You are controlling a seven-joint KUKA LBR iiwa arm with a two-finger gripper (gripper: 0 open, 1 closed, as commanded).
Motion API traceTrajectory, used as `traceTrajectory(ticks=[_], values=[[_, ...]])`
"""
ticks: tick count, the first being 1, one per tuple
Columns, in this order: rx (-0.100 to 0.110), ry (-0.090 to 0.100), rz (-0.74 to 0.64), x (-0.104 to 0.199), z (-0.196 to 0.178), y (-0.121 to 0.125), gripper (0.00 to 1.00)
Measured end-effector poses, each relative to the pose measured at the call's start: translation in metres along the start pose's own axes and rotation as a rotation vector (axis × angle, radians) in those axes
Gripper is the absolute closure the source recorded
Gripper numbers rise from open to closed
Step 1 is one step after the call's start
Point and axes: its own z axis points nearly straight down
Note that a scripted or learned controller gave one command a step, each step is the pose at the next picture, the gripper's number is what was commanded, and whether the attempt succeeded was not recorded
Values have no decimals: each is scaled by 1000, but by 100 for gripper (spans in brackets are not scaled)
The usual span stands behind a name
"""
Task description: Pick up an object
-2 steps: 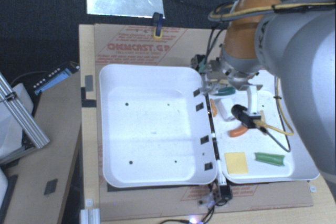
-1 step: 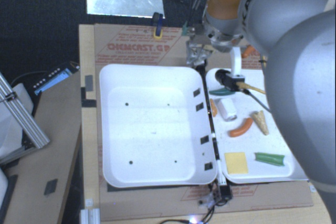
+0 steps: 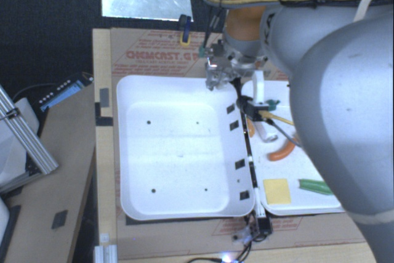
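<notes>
- Fingers' state cannot be told; the gripper point(image 3: 215, 78) hangs near the bench's point(image 3: 68, 151) far edge, above the left bin's point(image 3: 132, 206) rim.
- Pick not yet done: yellow block point(image 3: 277, 191) and orange piece point(image 3: 280, 153) lie in the right bin point(image 3: 308, 210).

One fixed camera above looks down slantwise, fairly near, on the shallow white left bin point(image 3: 178, 145) and right bin point(image 3: 295, 167).

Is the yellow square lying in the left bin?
No, the yellow square lies in the right bin, near its front edge, just left of a green object.
</notes>
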Motion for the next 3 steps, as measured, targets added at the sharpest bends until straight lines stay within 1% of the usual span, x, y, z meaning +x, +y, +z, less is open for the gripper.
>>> traceTrajectory(ticks=[1,2,3], values=[[-2,0,1,14,12,1,100],[-4,0,1,32,15,1,100],[-2,0,1,51,36,1,100]])
